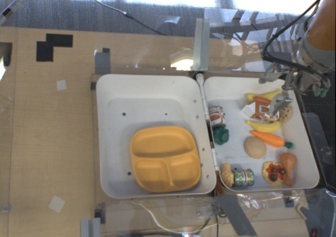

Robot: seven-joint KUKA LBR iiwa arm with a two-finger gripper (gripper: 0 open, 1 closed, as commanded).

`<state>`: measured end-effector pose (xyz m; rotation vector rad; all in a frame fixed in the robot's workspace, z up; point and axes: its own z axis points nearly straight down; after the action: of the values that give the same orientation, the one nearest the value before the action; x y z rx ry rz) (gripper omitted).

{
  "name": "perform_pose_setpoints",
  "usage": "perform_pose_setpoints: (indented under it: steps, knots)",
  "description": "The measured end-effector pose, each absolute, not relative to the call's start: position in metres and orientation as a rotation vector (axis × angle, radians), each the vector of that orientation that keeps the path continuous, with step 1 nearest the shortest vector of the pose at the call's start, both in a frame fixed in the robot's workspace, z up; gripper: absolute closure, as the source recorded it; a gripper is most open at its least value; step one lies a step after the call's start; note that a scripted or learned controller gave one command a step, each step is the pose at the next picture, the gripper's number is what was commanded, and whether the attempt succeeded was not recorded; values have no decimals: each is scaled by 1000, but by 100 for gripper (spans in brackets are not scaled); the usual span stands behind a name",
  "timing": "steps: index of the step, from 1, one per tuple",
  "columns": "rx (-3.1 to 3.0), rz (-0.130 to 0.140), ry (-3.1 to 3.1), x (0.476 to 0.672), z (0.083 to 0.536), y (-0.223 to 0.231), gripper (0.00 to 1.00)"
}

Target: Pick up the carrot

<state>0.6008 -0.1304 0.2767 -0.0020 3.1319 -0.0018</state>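
We see the small orange carrot with a green tip (269,138) lying flat in the right white bin (310,175), just below a yellow banana (264,125) and beside a round beige bun (255,147). Our claw (281,102) hangs above the clutter near the bin's far edge, apart from the carrot; we cannot tell how wide it stands. Our worry is crowding: a descent slightly off could catch the banana or bun instead, or nudge the carrot aside.
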Motion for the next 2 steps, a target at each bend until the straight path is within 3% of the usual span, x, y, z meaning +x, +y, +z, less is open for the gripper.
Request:
perform_pose_setpoints:
  steps: [1,2]
  knots:
    - [56,2,3143,551,101,-122,0]
    - [47,-4,3123,557,119,-122,100]
